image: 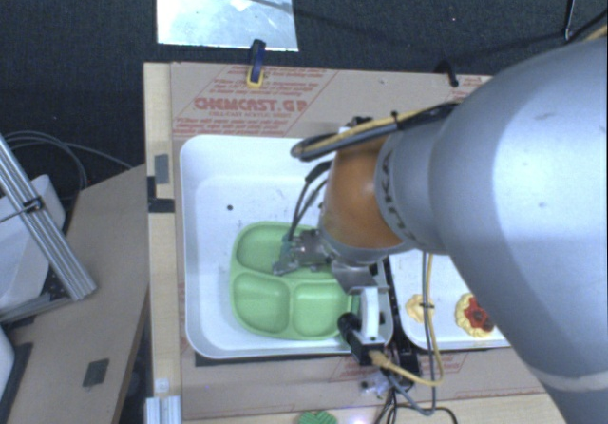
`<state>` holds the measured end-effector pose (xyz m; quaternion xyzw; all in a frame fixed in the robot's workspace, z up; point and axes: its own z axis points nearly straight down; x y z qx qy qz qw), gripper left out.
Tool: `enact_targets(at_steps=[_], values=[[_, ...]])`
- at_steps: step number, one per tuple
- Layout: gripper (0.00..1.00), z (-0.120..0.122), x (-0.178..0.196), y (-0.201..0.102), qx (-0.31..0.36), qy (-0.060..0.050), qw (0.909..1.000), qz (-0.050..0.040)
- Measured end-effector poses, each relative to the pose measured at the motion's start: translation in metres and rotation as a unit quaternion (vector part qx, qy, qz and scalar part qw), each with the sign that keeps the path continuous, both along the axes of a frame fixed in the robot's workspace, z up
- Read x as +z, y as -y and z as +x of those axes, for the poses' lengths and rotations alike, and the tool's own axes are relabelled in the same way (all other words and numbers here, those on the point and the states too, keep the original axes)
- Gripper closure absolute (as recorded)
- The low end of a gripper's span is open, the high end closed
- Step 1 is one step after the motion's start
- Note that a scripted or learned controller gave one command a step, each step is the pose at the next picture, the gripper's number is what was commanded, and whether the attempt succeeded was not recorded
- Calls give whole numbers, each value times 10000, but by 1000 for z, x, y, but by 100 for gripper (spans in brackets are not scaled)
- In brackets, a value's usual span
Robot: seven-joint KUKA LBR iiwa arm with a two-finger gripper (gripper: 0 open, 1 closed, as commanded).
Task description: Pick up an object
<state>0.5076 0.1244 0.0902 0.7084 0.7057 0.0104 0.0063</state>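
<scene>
The big grey arm with its orange wrist band (356,194) sweeps in from the right and hangs low over the left white plastic bin (204,175). In that bin lies a pale green divided plastic tray (261,289), sitting toward the near side, its compartments facing up. The gripper (296,256) is right down at the tray's top right part, metal hardware crowding over the green rim, but the wrist blocks the tips, so I cannot tell how it is set, nor whether it is touching the plastic or just above it.

Here is the relation that counts: the tray spreads out to the left and toward the near edge from the tool, so the gripper sits at the tray's far right corner, not over its middle. The tray's long side seems to run across the bin, left to right. My read is that a grab here would have to take a rim or a divider wall, a thin target.

Over in the right white bin (494,341), two small things, a yellowish piece (415,308) and a red-and-yellow one (472,315), lie near the front, well apart from the tool. Cables (404,375) dangle below the wrist.
</scene>
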Motion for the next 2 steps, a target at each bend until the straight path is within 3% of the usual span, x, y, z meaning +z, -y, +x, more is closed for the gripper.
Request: enact_targets(at_steps=[1,2], values=[[0,52,-3,-87,60,-93,9999,-41],[0,130,195,-100,51,-11,10000,0]])
